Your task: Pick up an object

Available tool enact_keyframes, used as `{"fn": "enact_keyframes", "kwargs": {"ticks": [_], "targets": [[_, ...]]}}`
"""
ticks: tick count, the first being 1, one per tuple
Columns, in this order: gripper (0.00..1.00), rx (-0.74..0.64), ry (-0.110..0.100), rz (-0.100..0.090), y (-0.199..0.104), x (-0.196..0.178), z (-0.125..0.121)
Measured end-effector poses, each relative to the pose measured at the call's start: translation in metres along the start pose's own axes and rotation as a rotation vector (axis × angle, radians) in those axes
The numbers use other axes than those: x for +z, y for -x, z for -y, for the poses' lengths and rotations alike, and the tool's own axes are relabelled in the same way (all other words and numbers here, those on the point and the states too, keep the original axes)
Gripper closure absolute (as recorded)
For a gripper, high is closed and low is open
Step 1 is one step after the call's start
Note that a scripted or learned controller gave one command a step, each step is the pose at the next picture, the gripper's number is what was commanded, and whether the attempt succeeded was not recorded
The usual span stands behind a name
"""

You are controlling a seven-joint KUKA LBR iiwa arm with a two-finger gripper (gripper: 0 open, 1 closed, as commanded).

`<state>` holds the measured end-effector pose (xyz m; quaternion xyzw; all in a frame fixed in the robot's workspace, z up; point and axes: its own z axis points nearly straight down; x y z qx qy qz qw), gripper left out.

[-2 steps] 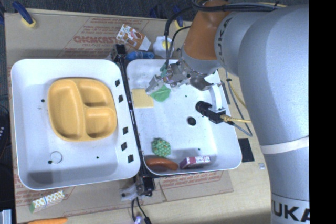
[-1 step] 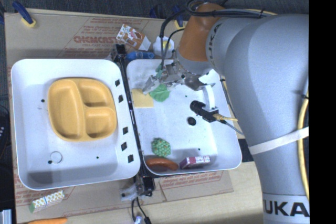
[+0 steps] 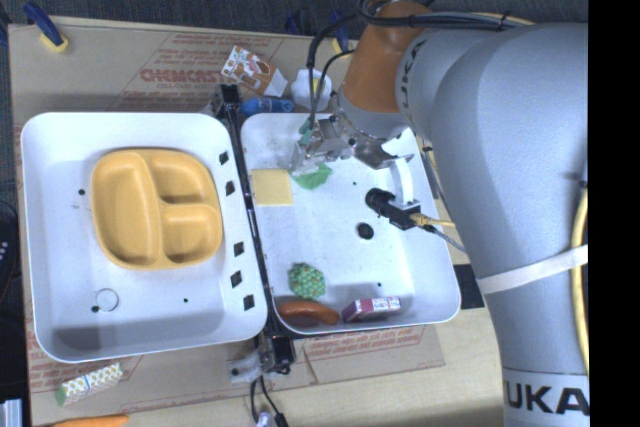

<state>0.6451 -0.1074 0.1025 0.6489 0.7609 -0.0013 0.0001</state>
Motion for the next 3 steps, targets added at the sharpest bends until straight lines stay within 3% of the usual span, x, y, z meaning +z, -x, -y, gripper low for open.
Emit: {"fn": "enact_keyframes", "kwargs": {"ticks": [1,2,3], "targets": [[0.0,0.0,0.0,0.0,0.0,0.0,0.0],[0.0,-0.219,0.002,0.0,-0.007,0.011,-0.013],[0.0,0.346,0.001,-0.001,0.009,0.011,-0.01]]}}
